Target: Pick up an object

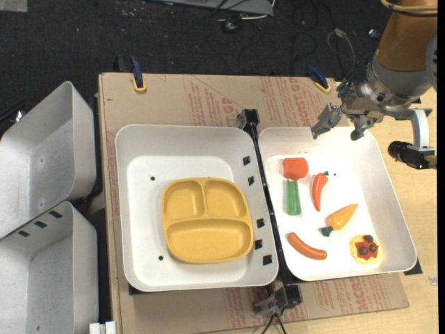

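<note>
In the right bin [389, 186] lie several toy foods: a red block [295, 168], a green stick [293, 197], a red chili pepper [318, 189], an orange carrot [341, 217], a sausage [306, 246] and a small pizza slice [365, 249]. My gripper [341, 125] hangs above the bin's far edge, up and to the right of the red block. Its two fingers are spread apart with nothing between them.
The left bin [139, 186] holds a yellow divided tray [206, 220]. A black divider [259, 179] runs between the bins. Two white bins [42, 186] stand off the bench to the left. Blue clamps [138, 75] sit at the board's far edge.
</note>
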You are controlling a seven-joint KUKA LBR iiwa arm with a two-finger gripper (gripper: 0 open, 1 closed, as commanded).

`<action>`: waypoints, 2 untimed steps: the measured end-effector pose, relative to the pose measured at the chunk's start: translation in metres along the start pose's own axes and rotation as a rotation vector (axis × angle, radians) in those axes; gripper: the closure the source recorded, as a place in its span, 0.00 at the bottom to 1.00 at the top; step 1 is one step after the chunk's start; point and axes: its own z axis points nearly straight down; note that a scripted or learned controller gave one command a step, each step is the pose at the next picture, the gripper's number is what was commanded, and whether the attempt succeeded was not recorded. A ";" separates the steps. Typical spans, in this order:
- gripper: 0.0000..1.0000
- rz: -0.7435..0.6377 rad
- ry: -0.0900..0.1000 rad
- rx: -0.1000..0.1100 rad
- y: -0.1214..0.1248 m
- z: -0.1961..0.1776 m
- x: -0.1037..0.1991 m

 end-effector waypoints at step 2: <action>0.00 -0.002 0.000 -0.006 0.005 0.055 0.006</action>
